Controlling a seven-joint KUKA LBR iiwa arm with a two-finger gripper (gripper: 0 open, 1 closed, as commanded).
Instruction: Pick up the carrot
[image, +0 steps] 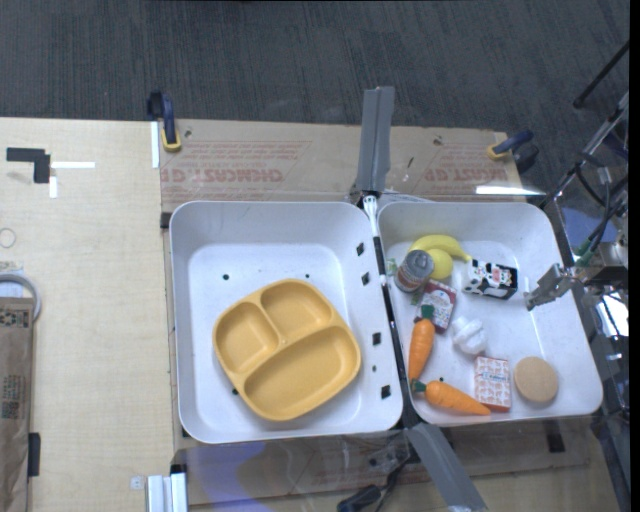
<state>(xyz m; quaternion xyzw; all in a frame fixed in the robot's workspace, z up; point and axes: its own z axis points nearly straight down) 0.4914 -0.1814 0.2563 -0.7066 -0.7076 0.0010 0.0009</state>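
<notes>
Lower carrot (456, 398): lying crosswise at the near wall of the right bin (578, 330), green end toward the divider. Second carrot (421, 346): just above it, lengthwise beside the divider. Red-patterned packet (492, 382): touching the lower carrot's tip. Tan round disc (536, 380): right of the packet. Banana (444, 250), small can (415, 267), black-and-white carton (493, 279): farther back. Yellow divided plate (287, 347): left bin (190, 330). Gripper (545, 290): over the right bin's right side, well apart from both carrots; nothing visibly between its fingers; open or closed cannot be told.
</notes>
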